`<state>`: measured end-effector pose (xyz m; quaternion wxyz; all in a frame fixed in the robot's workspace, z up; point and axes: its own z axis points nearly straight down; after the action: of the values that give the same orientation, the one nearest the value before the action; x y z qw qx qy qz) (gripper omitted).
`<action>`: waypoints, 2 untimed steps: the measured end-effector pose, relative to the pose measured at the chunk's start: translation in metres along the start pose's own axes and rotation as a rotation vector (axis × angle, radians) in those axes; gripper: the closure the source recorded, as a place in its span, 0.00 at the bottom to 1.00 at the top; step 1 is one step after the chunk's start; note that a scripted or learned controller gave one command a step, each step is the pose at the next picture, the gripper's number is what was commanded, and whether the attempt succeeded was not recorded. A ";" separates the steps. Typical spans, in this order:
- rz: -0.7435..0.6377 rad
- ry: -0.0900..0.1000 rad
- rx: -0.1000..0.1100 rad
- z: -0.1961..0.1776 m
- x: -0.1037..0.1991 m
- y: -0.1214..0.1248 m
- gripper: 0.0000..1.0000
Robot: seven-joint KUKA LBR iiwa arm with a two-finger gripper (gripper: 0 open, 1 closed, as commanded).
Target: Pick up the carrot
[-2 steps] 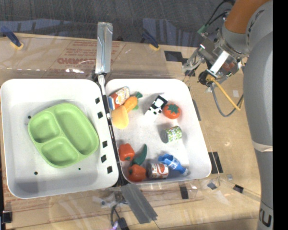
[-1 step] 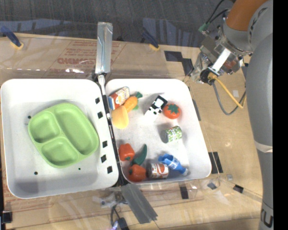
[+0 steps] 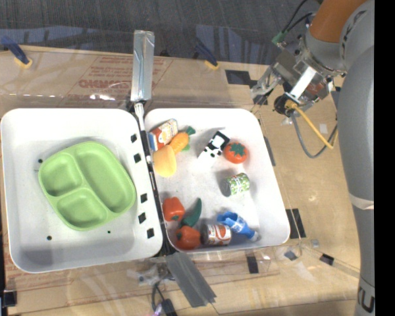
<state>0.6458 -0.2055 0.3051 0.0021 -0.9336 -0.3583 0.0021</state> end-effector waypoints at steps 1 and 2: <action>0.000 0.000 0.000 0.000 0.000 0.000 0.00; 0.308 0.003 -0.004 -0.037 -0.004 -0.009 0.00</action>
<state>0.6370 -0.2014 0.3419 0.0002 -0.9775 -0.2107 0.0005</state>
